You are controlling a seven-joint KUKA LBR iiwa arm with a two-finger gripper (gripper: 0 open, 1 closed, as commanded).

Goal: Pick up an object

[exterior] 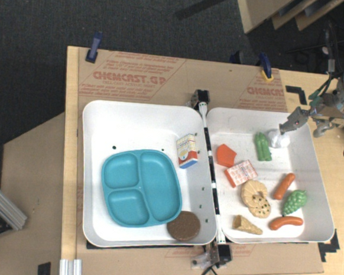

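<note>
My gripper (308, 122) hangs over the far right corner of the right bin (320, 175), open, with nothing between its fingers. Its left finger (293, 121) points down toward a small pale lump (277, 138) lying next to a green pickle (263, 146). Spread through the same bin are an orange wedge (225, 155), a red and white packet (241, 172), a chip cookie (256, 197), an orange sausage (284, 185), a green bunch of grapes (295, 200), a red sausage (285, 222) and a tan wedge (247, 224).
The left bin (93, 157) holds a blue divided plate (141, 187), a small carton (187, 150) and a brown round patty (184, 225). A black divider rail (208, 166) runs between the bins. Blue clamps (94, 48) grip the board's far edge.
</note>
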